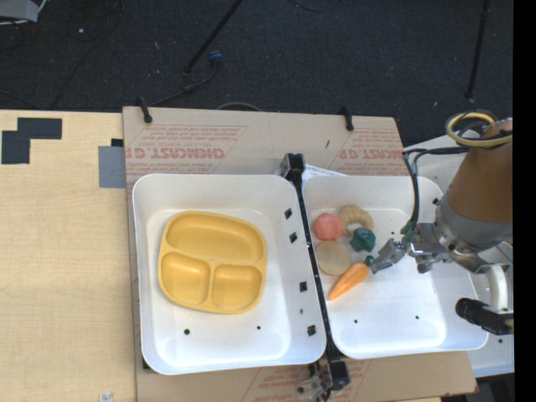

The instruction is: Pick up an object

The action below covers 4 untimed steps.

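In the right bin [394,325] several small objects lie bunched near its left wall: a pink ball [327,225], a tan ring-shaped piece [356,216], a dark green piece [363,239], a pale round disc [332,258] and an orange carrot [347,281]. My gripper [383,260] reaches in from the right, low over the bin floor. Its tip sits just right of the carrot's thick end and below the green piece. I see nothing between its fingers.
The left bin [276,342] holds a yellow divided plate [213,260]. A black divider [308,266] runs between the two bins. The arm's orange and grey body [481,199] looms over the right bin's right edge. Cardboard lies beneath both bins.
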{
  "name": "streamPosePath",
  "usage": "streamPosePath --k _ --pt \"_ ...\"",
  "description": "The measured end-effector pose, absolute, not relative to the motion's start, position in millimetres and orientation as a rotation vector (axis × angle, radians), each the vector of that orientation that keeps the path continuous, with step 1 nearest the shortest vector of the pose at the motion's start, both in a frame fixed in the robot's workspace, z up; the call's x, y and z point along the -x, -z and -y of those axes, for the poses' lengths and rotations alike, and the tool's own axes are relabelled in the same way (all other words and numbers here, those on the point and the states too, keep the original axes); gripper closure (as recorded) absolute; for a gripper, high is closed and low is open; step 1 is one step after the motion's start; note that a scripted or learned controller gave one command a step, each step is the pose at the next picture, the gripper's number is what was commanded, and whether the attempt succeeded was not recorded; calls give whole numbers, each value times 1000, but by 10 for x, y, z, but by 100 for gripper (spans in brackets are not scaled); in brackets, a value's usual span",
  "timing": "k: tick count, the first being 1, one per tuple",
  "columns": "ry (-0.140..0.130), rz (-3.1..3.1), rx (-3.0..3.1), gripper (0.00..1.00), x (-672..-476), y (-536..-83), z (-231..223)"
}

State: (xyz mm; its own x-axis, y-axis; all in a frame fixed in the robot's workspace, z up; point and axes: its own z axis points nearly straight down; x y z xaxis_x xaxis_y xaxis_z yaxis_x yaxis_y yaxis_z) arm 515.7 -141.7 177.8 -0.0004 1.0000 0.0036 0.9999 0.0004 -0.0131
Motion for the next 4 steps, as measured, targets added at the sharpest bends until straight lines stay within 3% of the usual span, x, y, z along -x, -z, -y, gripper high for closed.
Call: streamPosePath --k 1,2,3,4 --pt "-12 2211 2211 0 -5068 -1122 1390" --pt "-6 2216 2216 0 -5065 -850 1391" --pt "-6 2210 2216 100 -5073 -937 1397" --pt "-4 2215 2223 100 -5056 -1456 1505"
